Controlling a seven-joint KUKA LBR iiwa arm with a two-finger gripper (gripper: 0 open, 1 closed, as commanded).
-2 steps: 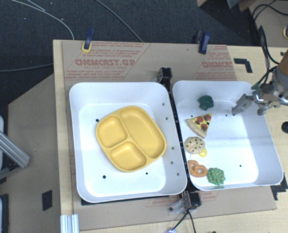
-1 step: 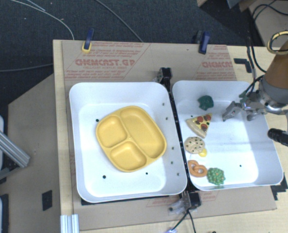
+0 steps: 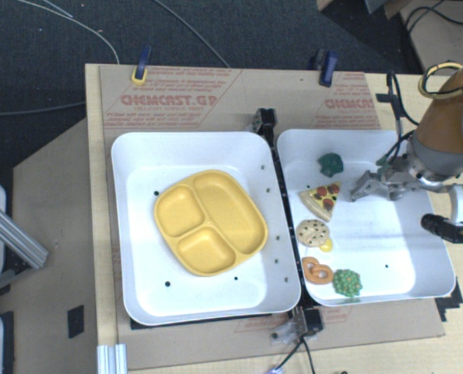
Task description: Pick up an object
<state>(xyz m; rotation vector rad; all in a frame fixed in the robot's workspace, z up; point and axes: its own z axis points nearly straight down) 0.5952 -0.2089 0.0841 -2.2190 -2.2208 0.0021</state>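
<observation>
pizza slice (image 3: 322, 200), a small flat toy wedge with red dots on a tan crust, looks like the likeliest thing to lift, since it lies nearest the hand; it sits in the right bin, close to that bin's left wall. going left to right: the left shallow white bin (image 3: 130, 209) holds a yellow plastic plate with three compartments (image 3: 209, 221), lying flat near the middle. across the divider, the right shallow white bin (image 3: 403, 275) carries a column of toy food along its left side: a dark green broccoli-like lump (image 3: 330, 163) at the far end, the pizza slice below it, then a round tan cookie with dark chips (image 3: 312, 231), an orange pretzel-shaped piece (image 3: 318, 270), and a bright green leafy piece (image 3: 347, 282) at the near edge. further right, the grey metal hand (image 3: 369, 183) hangs over the bin, its two fingers spread apart with nothing between them, tips just right of the pizza slice and below the dark green lump. both bins rest on the brown board of the table (image 3: 99, 170).

to do this step well, i judge the hand should shift a little left so the fingers straddle the slice, then come straight down until the tips reach the bin floor. the slice is thin, so a shallow descent would likely close on air. keeping clear of the cookie avoids nudging both.
</observation>
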